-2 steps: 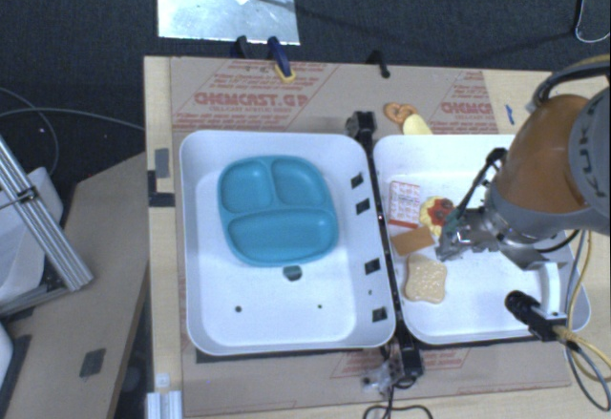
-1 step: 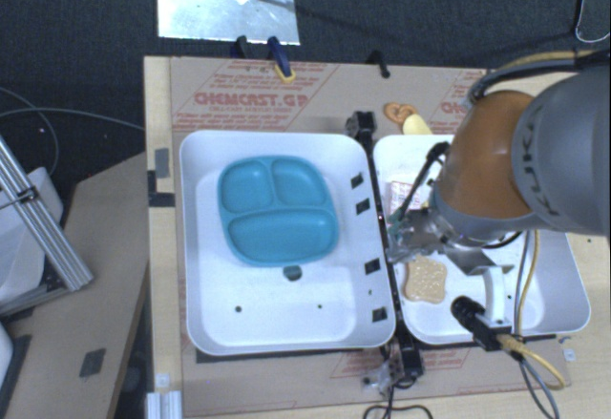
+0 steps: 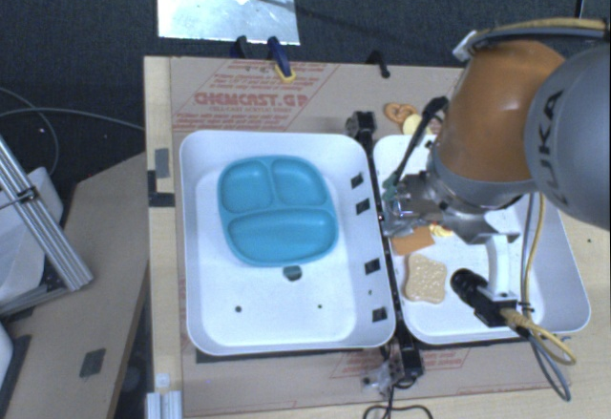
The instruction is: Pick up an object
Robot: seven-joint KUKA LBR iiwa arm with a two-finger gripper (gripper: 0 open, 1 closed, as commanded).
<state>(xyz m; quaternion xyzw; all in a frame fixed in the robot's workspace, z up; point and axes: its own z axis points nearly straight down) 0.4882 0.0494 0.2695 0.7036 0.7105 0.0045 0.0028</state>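
The single camera sat fixed above the counter (image 3: 315, 81), looking down at a slant and close enough that both white bins filled most of the frame. The left bin (image 3: 205, 312) lay near centre, the right bin (image 3: 573, 307) toward four o'clock, and the arm (image 3: 516, 116) entered from three o'clock.
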